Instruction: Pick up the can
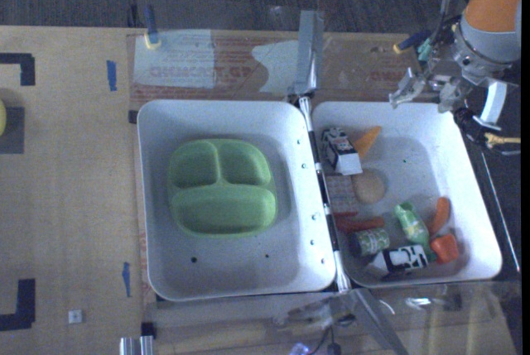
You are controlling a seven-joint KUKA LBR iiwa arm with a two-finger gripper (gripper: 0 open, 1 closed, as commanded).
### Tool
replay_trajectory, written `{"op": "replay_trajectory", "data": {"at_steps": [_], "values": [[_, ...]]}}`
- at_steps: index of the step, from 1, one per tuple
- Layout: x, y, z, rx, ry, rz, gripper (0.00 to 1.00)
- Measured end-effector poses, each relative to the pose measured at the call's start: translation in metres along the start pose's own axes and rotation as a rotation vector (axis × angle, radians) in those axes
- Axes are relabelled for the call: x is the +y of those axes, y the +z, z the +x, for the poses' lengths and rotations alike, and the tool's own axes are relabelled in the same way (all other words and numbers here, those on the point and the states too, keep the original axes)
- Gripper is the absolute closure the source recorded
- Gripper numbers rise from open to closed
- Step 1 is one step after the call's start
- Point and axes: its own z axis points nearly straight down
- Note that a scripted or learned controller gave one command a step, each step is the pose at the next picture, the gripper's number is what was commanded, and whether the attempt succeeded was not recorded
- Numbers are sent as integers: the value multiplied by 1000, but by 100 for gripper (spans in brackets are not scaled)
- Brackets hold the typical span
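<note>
The can (370, 242) is small and dark with a green label. It lies on its side near the front of the right bin (476, 179), between a red pepper (358, 223) and a black-and-white box (406, 259). My gripper (427, 94) hangs over the back rim of that bin, well behind the can and to its right. Its fingers (402, 91) stand apart, open, with nothing between them.
The right bin also holds a black-and-white carton (339, 151), an orange wedge (368, 138), a beige round item (369, 187), a green item (407, 221), a carrot (440, 214) and an orange-red piece (445, 247). A green divided plate (222, 186) lies in the left bin (157, 262).
</note>
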Motion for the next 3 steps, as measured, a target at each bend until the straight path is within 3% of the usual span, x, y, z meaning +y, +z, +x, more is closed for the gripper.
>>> {"op": "replay_trajectory", "data": {"at_steps": [1, 2, 3], "values": [[-41, 87, -22, 0, 11, 1, 0], [-49, 138, -39, 1, 184, 0, 0], [3, 8, -19, 0, 229, -5, 0]]}}
